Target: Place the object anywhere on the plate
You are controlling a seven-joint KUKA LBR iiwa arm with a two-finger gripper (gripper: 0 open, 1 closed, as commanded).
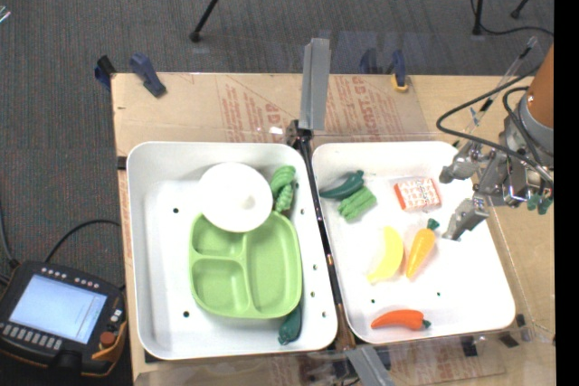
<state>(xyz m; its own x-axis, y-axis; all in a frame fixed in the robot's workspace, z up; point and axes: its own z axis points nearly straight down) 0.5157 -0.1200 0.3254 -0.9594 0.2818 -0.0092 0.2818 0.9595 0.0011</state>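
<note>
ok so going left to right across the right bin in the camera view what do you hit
dark green pepper → green beans → yellow banana → red chili → orange carrot → tool at the bin's right side

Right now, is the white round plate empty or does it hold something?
Empty. The white plate shows a bare surface; the green toys lie beside its right edge, and it overlaps the green tray.

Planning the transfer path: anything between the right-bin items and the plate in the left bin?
Only the bins' adjoining walls stand between the right bin's toys and the white plate. The plate's top is bare, though it overlaps the green divided tray and green toys touch its right edge.
</note>
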